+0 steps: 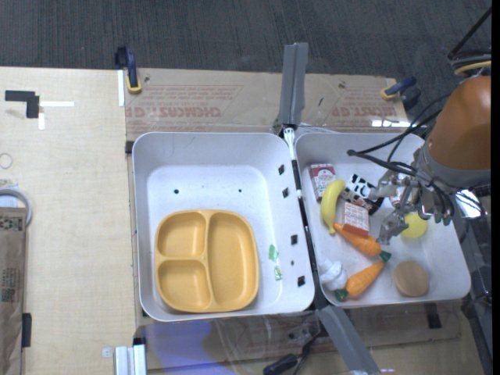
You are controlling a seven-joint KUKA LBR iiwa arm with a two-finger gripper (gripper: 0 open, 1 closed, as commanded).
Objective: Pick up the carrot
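In the left bin [148, 209] a yellow tray [208, 260] with three compartments lies toward the near edge, with a small green scrap [274, 251] just beside it by the right wall.

In the right bin [461, 283] things crowd the middle. A banana [333, 200] lies near the left wall beside a small red-and-white packet [321, 180] at the far side. Below it a carton [355, 216] rests touching an orange carrot-like piece [359, 243]. The carrot [364, 280], with its green top pointing to the near left corner, lies close to the near edge, next to a white lump [332, 273]. A tan round thing [412, 278] sits toward the near right corner, and a yellow ball [415, 225] lies farther back by the arm.

The gripper [393, 223] hangs over the middle of the right bin, just beyond the carrot. Whether the claw is open or closed I cannot tell; nothing shows between it.

This looks like the approach step. The next move likely calls for shifting toward the near edge, lining the claw across the carrot's body, then lowering clear of the tan thing.
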